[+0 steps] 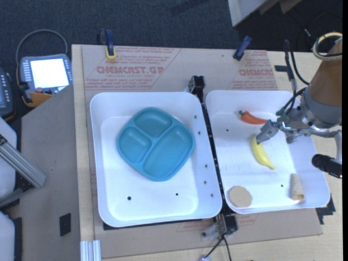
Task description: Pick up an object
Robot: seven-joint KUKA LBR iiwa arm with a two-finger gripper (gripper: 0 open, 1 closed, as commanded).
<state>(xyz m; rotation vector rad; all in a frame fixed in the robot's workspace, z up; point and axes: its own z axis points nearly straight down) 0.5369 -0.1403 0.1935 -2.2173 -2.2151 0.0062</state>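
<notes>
The right bin (228,145) holds an orange carrot (251,118) near its back, a yellow banana (263,153) in the middle, a round tan cookie (240,196) at the front and a tan wedge (296,187) at the front right. My gripper (278,135) reaches in from the right and hovers just right of the banana's top end, a little in front of the carrot. Its two dark fingers stand apart, open, with nothing between them.
In the left bin (103,162) lies a blue divided plate (156,143). A black ridge (209,145) separates the two bins. Clamps sit on the brown board's far edge (163,58). A pendant with a screen (48,73) lies off the bench at the left.
</notes>
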